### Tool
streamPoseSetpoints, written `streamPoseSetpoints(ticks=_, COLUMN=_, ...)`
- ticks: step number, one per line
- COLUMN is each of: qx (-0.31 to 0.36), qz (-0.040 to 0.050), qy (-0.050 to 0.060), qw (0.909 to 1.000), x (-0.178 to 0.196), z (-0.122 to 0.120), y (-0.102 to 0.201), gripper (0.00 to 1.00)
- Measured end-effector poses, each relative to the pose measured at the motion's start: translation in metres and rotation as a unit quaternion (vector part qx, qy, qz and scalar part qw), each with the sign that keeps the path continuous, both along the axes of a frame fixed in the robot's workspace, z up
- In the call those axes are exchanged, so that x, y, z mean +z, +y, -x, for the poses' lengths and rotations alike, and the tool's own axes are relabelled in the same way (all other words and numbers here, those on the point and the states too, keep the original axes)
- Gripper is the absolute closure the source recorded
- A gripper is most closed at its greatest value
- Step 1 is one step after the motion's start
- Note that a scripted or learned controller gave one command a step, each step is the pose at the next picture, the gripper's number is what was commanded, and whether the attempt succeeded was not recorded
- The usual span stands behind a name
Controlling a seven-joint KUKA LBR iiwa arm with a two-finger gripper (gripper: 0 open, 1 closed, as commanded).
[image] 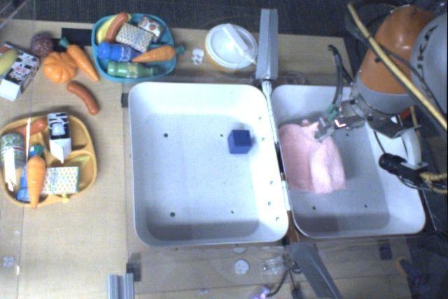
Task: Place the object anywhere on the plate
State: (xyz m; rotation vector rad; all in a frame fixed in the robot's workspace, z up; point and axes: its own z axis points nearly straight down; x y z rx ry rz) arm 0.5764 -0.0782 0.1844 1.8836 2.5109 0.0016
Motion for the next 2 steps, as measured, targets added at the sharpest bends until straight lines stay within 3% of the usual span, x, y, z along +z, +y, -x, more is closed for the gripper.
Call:
streamPoseSetpoints(ticks=1, qx=0.004, qz=-0.0002, qy=0.0, qw=1.0, x=0.04, z=-0.002, y=0.002, gripper=1.0)
streamPoseSetpoints(ticks=2, qx=0.204, qz=0.0, qy=0.0, qw=0.9789, x=0.031, z=0.002, y=0.053, gripper=1.0)
